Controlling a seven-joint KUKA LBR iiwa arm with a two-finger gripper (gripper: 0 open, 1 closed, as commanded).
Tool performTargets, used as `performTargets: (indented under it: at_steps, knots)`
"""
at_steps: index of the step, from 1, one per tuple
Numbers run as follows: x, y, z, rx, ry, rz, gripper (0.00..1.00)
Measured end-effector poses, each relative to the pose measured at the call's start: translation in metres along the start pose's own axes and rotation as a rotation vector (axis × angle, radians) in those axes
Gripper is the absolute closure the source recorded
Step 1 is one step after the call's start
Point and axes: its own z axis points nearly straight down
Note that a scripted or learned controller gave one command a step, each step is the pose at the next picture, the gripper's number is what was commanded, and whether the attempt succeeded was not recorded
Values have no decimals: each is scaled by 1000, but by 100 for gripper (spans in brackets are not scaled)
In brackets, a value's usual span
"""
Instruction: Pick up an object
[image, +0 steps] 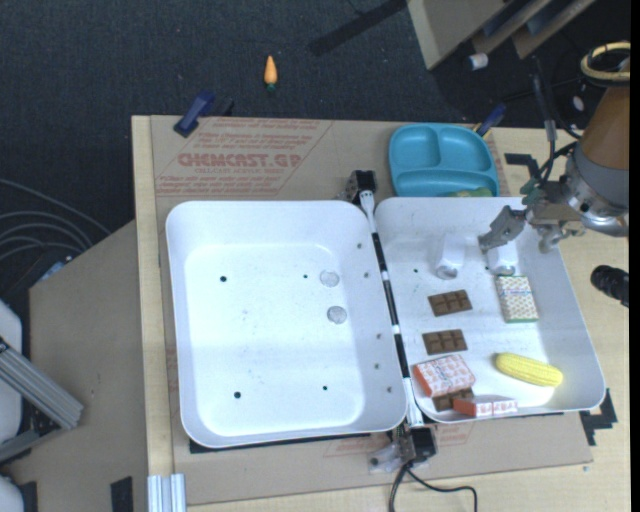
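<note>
At the near edge of the right bin (585, 385) lie a red-and-white carton (444, 375) and, just right of it, a small flat red-and-white packet (484, 406). To their right rests a yellow corn cob (528, 370), lying crosswise. A little farther in sit two brown chocolate pieces (446, 341), one beyond the other, and to their right a speckled pale box (517, 298). Farther still, a small grey lump (446, 268) lies alone near the bin's middle.

The tool (502, 232) hangs over the far right part of this bin, just beyond the speckled box and right of the grey lump; nothing shows between its fingers, and whether they are spread or closed cannot be told. The arm (598, 160) comes in from the right above the bin's far corner.

The left bin (190, 300) carries two faint round marks (330, 279) near its right wall. Beyond the bins, on the counter (250, 160), stands a blue divided tray (442, 160); a blue clip (193, 115) sits at the counter's far left corner, and a small orange carrot (270, 70) lies on the dark floor beyond.
</note>
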Motion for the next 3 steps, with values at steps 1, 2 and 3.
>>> performTargets:
  at_steps: [1,2,3]
  knots:
    - [47,-5,146,-1,0,-1,0]
    - [47,-4,136,-4,0,1,100]
    - [114,1,32,-2,0,-1,100]
